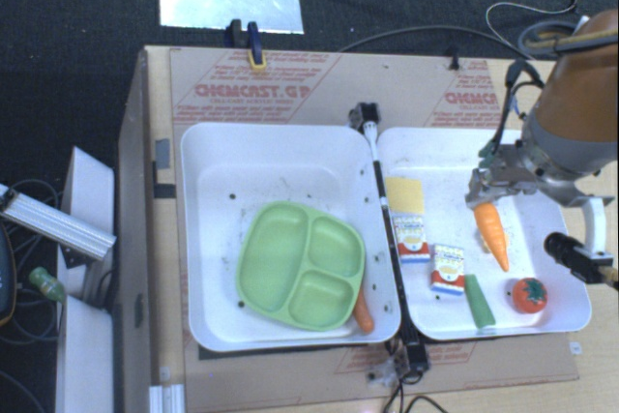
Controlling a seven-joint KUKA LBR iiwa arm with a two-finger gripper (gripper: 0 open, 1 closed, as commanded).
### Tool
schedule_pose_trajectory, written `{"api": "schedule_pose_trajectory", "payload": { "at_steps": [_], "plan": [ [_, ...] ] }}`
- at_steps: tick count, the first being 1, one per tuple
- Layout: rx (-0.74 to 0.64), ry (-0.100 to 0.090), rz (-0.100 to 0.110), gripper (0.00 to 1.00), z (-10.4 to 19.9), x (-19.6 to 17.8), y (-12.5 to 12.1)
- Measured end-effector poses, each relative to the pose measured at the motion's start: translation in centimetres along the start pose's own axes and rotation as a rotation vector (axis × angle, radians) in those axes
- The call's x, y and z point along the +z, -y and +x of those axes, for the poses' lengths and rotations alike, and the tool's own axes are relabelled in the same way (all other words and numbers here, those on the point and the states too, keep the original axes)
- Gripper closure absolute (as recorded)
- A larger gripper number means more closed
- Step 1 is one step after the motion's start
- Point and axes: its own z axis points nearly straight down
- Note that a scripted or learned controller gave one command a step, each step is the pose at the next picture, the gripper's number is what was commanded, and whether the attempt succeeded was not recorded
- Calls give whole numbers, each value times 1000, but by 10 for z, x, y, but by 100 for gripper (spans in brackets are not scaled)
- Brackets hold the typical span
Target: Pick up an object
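Orange carrot (491, 234) just below end effector (486, 193), touching.

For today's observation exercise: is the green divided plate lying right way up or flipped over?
Right way up. The green plate lies in the left bin with its three hollow compartments facing the camera, raised rims showing between them.

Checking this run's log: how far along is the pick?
Done: gripper is down in the right bin, at the top end of the carrot. In hand: nothing visibly lifted; the carrot lies on the bin floor. Left: a confirmed grasp and the lift.
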Motion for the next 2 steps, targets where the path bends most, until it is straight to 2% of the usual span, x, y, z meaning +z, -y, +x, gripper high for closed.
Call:
{"api": "schedule_pose_trajectory", "payload": {
  "at_steps": [1, 2],
  "plan": [
    [-3, -1, 0, 100, 15, 15, -75],
    [-3, -1, -1, 100, 32, 4, -132]
  ]
}}
